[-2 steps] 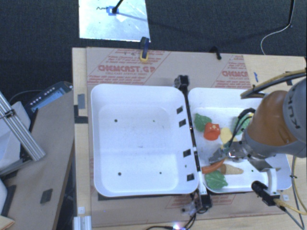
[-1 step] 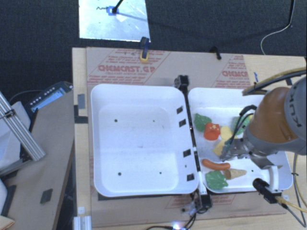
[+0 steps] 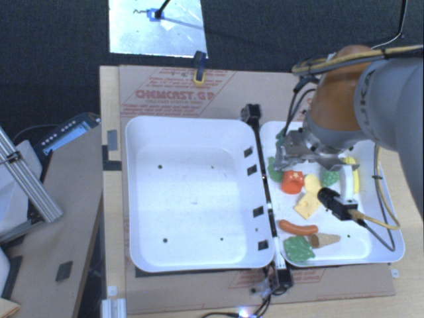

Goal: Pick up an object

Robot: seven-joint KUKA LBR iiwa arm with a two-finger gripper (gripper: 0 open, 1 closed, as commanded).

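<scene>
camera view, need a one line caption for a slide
Grey arm reaching over the right bin, above toy food including a red tomato, a sausage and a cheese wedge; left bin beside it.

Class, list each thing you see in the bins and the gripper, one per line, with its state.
gripper: low over the right bin, beside the tomato
red tomato: lying loose
cheese wedge: lying flat
sausage: lying flat
ice cream cone: on its side
left bin: upright

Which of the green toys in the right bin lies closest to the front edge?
The dark green leafy toy at the front-left corner, just below the sausage.
</scene>
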